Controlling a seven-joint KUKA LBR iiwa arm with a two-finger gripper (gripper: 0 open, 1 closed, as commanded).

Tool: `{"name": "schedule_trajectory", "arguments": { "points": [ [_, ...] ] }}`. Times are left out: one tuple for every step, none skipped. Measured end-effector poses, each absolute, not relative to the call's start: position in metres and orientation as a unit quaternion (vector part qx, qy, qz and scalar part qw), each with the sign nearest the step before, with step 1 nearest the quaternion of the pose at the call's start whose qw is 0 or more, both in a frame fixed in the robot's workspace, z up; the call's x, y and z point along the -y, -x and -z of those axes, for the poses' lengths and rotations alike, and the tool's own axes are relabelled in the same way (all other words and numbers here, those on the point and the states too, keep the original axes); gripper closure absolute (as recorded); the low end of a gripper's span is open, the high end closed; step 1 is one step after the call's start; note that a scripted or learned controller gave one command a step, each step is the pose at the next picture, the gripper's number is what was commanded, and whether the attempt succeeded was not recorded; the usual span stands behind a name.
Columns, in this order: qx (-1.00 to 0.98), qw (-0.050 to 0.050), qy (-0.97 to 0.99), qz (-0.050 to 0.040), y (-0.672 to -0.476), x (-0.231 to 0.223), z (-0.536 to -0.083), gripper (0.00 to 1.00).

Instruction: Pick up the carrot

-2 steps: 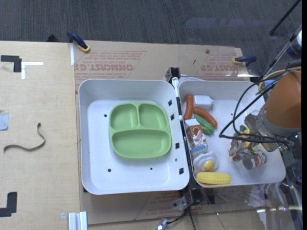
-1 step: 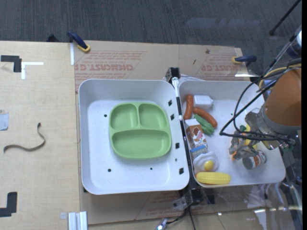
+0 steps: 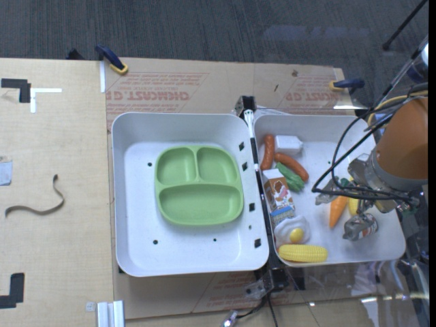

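My jaws (image 3: 360, 218), spread unreadable, hover just right of the carrot (image 3: 336, 211), which stands nearly upright, tip down.

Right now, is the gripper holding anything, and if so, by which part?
It cannot be told. The gripper is low in the right bin, beside the carrot, but the wrist hides the contact.

Carrot (image 3: 336, 210) top hidden under arm (image 3: 402, 145) and cables, gripper (image 3: 359, 227) fingers too blurred to read, arm cut off at right edge, carton (image 3: 279, 197) print illegible.
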State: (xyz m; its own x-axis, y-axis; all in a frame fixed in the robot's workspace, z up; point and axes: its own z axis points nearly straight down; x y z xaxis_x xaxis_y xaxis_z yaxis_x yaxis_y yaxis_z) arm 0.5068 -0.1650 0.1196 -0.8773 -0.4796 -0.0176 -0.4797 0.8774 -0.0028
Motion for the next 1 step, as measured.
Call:
{"name": "schedule_trajectory", "arguments": {
  "points": [
    [-0.969, 0.002, 0.248, -0.0008, -0.4883, 0.2086, -0.0918, 0.0]
  ]
}}
